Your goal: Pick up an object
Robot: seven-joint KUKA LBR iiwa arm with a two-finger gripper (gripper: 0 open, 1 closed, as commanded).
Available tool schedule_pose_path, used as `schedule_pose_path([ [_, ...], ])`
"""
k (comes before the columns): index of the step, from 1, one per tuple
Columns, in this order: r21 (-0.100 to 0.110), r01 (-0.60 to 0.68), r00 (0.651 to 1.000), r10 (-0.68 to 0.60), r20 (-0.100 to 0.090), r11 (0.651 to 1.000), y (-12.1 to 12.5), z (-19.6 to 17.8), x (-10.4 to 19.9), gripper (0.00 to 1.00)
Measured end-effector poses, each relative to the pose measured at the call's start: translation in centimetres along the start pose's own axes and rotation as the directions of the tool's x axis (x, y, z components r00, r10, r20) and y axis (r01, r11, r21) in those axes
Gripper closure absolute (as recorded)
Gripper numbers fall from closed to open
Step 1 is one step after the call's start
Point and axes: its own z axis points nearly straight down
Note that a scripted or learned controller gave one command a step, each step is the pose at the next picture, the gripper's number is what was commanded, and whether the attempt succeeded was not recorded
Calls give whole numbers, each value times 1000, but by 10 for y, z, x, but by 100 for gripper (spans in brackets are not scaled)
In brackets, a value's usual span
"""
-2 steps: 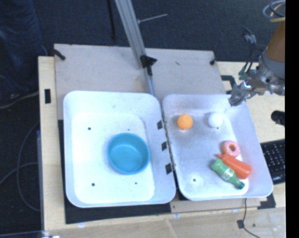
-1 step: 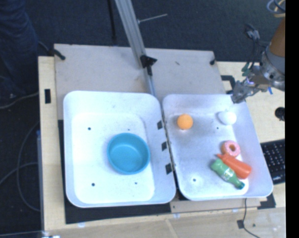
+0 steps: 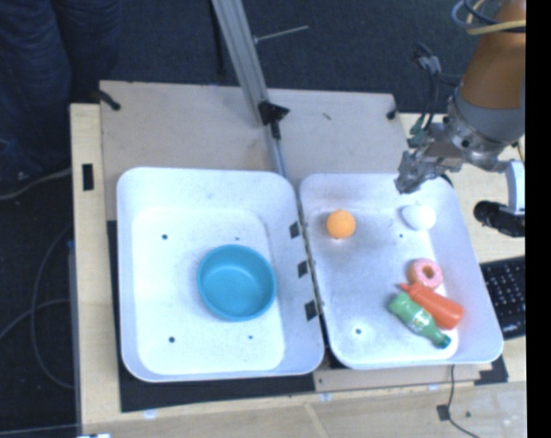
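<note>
We judge the pick barely begun: the grey arm's gripper (image 3: 410, 182) hovers at eleven o'clock of the small white egg-shaped object (image 3: 418, 216), grasp unreadable, everything unlifted.

A robotics lab or test cell is suggested. A plain wooden bench (image 3: 212, 121) is fitted with two shallow white bins (image 3: 139, 199) side by side, just below the gripper (image 3: 410, 179) and away to its far side. An aluminium strut (image 3: 244, 53) is mounted behind them, loose cables (image 3: 38, 272) are trailed over dark carpet, and a keyboard (image 3: 505, 292) is set nearby.
</note>
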Motion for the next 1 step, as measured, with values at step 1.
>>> schedule_pose_path([
  [1, 2, 0, 1000, 0, 0, 1000, -7, 5, 62, 100],
])
